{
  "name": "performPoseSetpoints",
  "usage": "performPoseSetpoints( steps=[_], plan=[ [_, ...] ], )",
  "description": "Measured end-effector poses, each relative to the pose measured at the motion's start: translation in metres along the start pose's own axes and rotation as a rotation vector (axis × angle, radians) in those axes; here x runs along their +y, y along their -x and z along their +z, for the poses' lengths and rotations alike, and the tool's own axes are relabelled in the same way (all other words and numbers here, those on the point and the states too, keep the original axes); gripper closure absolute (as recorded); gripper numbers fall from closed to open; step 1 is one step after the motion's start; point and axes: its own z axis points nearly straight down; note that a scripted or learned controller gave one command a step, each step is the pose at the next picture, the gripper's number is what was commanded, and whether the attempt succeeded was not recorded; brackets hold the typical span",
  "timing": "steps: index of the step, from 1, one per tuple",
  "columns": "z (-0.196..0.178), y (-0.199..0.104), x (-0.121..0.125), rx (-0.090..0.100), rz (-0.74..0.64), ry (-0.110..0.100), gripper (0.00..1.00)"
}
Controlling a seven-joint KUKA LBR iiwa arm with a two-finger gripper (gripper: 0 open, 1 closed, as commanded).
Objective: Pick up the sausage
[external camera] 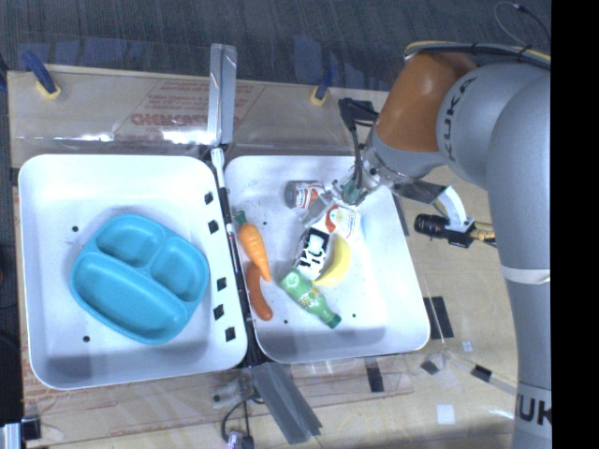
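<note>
Lying at the right bin's (412,307) lower-left edge, the sausage (258,296) is being left untouched; the fingers' (351,191) state cannot be told.

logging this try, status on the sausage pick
Gripper low at the right bin's far side, over the small can. Reddish-orange sausage untouched by the left wall, beside the orange carrot. Nothing on top of it.
</note>
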Motion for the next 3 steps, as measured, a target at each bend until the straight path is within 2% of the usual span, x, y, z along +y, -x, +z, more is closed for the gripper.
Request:
performPoseSetpoints(
  steps=[1, 2, 3],
  plan=[
    [0.053, 0.049, 0.005, -0.002, 0.020, 0.000, 0.00],
    [0.052, 0.050, 0.006, -0.002, 0.020, 0.001, 0.00],
    [0.053, 0.035, 0.010, 0.001, -0.145, -0.001, 0.00]
  ],
)
